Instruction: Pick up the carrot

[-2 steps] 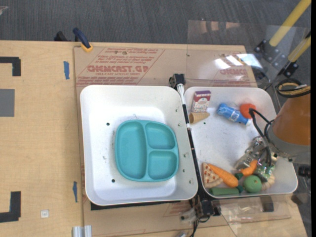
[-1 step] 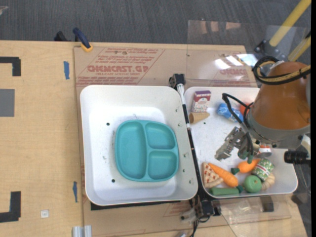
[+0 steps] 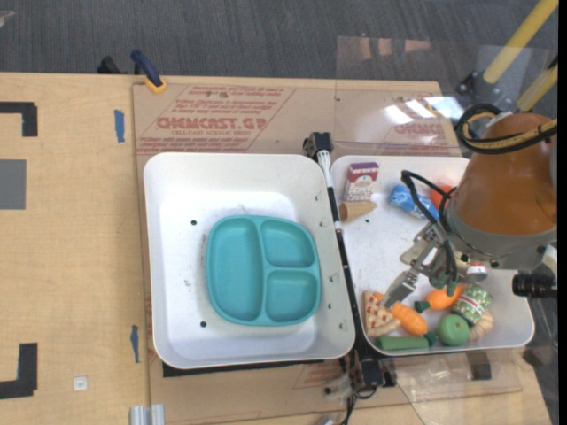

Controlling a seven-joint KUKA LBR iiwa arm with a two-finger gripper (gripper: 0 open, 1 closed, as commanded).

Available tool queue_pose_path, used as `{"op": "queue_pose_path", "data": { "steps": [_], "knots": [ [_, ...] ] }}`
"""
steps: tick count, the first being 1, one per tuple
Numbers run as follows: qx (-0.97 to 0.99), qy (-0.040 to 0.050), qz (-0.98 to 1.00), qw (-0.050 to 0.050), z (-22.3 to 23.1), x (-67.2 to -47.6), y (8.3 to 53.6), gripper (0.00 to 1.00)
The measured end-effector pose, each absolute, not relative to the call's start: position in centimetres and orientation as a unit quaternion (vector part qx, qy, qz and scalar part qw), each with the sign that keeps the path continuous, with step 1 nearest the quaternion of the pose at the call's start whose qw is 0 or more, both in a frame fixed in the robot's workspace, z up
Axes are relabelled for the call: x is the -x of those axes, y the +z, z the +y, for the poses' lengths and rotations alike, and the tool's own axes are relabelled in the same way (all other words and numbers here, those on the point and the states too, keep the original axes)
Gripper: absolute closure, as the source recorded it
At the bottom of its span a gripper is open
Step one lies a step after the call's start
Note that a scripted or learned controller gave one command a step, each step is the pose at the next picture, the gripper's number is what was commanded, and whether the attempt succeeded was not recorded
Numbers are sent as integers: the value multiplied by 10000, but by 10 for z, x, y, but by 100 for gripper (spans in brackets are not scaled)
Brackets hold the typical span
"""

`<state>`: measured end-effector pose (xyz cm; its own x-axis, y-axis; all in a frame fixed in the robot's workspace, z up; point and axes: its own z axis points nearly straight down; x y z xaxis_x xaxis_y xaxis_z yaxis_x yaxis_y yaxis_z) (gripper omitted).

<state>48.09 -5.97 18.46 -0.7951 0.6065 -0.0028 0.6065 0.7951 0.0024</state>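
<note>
1. We see the carrot (image 3: pixel 408 318) lying in the right bin (image 3: pixel 376 228), near that bin's front edge and among a cluster of toy foods.
2. Around it: a pizza slice (image 3: pixel 379 313) sits just to its left, touching or nearly so; a green round piece (image 3: pixel 454 328) lies to its right; a dark green long piece (image 3: pixel 403 344) runs along the bin's front wall just below it; a small orange piece (image 3: pixel 439 299) with a green top sits up and to the right.
3. A green-and-white wrapped item (image 3: pixel 472 301) and a pale item beside it lie at the far right of the cluster.
4. Farther back in the same bin we find a small red-and-white carton (image 3: pixel 361 182), a tan wedge (image 3: pixel 357 209) under it, and a blue crumpled item (image 3: pixel 409 197).
5. The gripper (image 3: pixel 409 282) hangs just above the carrot's upper left end; its metal fingers (image 3: pixel 416 257) look spread apart with nothing between them.
6. The carrot's long axis runs on a diagonal, from upper left to lower right in the camera view; we cannot tell which end is the tip.
7. The left bin (image 3: pixel 168 255) holds a teal divided plate (image 3: pixel 263 270).
8. Both bins rest on a cardboard sheet (image 3: pixel 221 118) over a wooden bench (image 3: pixel 66 237); grey carpet (image 3: pixel 221 16) lies beyond.
</note>
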Motion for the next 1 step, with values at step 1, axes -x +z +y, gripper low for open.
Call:
{"op": "queue_pose_path", "data": {
  "steps": [1],
  "knots": [
    [-2851,20,9584,118,-91,-487,103,0]
  ]
}}
